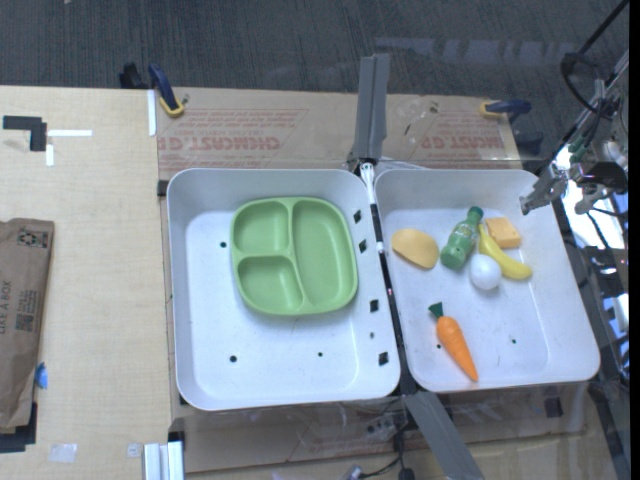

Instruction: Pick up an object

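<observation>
While the gripper hovers over the right bin's far right rim, I cannot tell its state. Carrot, white egg, banana and green bottle lie inside that bin

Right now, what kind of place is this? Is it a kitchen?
Probably not a kitchen; more likely a robot lab. Two white bins sit on a workbench, one holding a green divided plate, the other toy food like a carrot. A robot hand reaches in.

End effector at the view's right edge, arm angled in from the right
</observation>
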